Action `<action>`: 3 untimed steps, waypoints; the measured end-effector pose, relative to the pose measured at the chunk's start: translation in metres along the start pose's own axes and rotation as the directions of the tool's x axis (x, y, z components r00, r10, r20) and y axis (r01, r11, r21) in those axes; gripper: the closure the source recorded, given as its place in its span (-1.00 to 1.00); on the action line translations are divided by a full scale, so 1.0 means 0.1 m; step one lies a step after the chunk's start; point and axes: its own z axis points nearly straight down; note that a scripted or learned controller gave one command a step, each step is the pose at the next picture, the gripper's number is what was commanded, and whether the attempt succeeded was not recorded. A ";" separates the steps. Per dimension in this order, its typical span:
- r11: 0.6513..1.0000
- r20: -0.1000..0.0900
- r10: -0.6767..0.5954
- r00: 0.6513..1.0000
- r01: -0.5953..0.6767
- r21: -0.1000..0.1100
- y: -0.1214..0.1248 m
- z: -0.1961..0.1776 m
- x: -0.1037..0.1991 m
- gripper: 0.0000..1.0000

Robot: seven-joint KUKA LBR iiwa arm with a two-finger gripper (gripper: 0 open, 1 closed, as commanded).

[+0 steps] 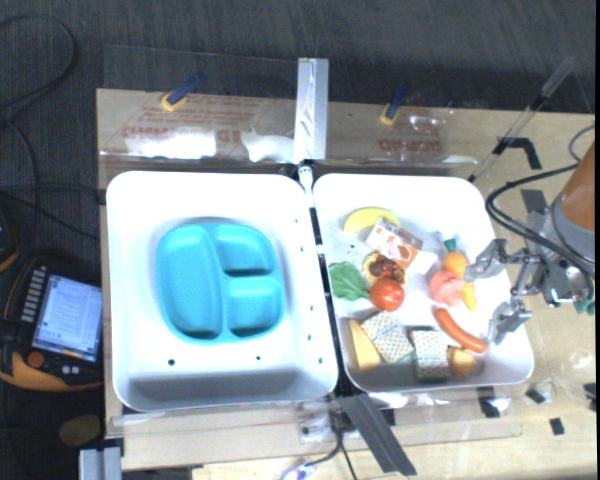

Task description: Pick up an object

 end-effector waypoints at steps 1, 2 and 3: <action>0.915 0.002 0.404 0.915 -0.404 0.000 -0.01 1.05 -0.08 -1.00; 0.763 0.019 0.647 0.762 -0.647 -0.006 0.61 1.26 -0.01 -1.00; 0.656 -0.001 0.754 0.656 -0.754 0.003 0.79 0.63 0.05 -1.00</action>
